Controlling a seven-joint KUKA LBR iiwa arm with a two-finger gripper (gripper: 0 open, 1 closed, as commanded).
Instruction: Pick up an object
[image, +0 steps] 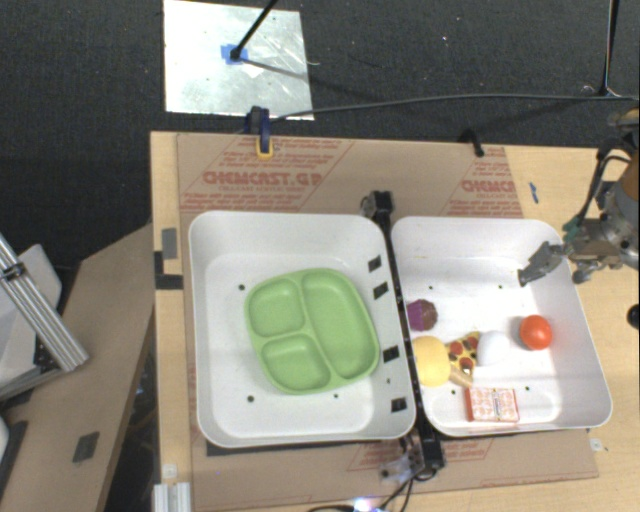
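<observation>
**Arm at the right bin's far edge, objects lying loose below it**

Camera view: Two white bins sit side by side on the desk (560, 170), which is covered with printed brown cardboard. The left bin (215, 300) holds a green divided tray (312, 330) with three compartments, lying flat near its middle. The right bin (590, 395) carries all the small objects, gathered toward its near half. A purple ball (421, 315) rests close to the divider between the bins. Just below it lies a yellow round object (431, 361), and touching that on its right is a small multicoloured toy (463, 349). A white rounded object (494, 347) sits just beside the toy. An orange ball (536, 332) lies apart, further right. A red and white packet (492, 405) lies flat near the bin's front wall.

The gripper (540, 263) reaches in from the right, over the right bin's far right portion, above and well apart from the orange ball. Whether its jaws are apart or together I cannot tell; nothing is visibly held between them.

Beyond the desk, a silvery sheet (240, 60) lies on the dark floor.
</observation>
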